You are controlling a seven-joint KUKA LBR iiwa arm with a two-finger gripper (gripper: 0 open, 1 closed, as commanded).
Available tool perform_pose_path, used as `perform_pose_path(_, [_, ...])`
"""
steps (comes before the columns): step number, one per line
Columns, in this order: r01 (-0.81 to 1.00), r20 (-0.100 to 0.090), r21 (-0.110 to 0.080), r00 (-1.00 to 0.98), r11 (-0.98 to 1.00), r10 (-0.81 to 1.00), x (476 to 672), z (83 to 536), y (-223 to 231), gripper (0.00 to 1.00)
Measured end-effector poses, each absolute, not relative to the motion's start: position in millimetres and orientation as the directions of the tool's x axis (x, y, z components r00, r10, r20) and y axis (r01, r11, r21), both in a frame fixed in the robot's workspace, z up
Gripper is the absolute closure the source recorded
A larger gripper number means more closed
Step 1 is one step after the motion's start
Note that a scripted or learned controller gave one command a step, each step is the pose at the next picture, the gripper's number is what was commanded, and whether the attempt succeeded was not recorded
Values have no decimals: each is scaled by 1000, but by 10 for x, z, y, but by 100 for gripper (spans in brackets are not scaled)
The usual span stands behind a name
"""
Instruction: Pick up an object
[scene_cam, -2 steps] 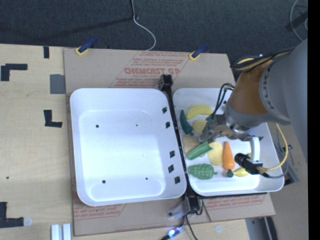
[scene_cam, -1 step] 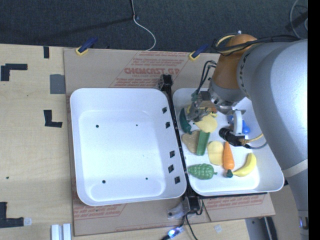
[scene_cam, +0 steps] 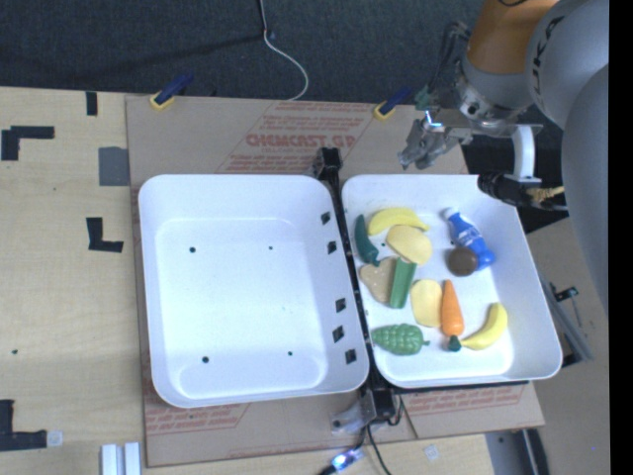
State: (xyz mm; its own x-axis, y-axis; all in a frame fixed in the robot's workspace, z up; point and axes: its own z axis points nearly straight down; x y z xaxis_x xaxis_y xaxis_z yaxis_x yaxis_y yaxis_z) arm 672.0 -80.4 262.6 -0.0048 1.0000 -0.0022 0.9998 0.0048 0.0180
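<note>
Whether the gripper is open or closed cannot be told, and it hangs above the far edge of the right bin, well apart from the carrot, banana and blue bottle lying inside

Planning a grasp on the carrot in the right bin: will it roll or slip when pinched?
The carrot looks like smooth, glossy toy plastic, so probably light, stiff and slippery. Its round, tapered body may roll or squirt out of a pinch. The pale piece beside it may block rolling leftward.
</note>
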Motion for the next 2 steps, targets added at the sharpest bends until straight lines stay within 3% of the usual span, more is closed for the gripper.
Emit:
perform_pose_path(1, [1000, 3, -14, -5, 5, 1000, 5879, 1794, -199, 100])
perform_pose_path(2, [1000, 2, 9, -9, 9, 1000, 6583, 2436, 459, 100])
